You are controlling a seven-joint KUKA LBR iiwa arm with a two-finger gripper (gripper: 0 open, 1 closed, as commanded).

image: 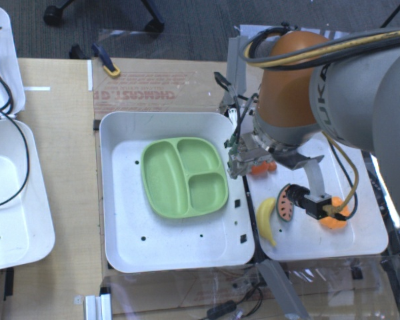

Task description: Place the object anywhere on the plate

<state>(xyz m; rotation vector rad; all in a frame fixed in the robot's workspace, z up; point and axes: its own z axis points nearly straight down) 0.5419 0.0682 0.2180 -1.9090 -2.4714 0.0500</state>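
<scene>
A light green plate (185, 177) with three compartments lies in the middle of the left bin (120, 199). My gripper (236, 160) hangs low over the wall between the two bins, just off the plate's right edge. A small orange-red object (263, 168) lies in the right bin right beside the gripper, partly hidden by it. I cannot tell whether the gripper touches it. The wrist and the orange band cover the back of the right bin.
In the right bin (360, 245) a yellow banana (265, 221) lies at the front left, a watermelon slice (287, 203) beside it, and an orange fruit (334, 221) further right. Another white bin (13, 199) with a black cable stands at the far left.
</scene>
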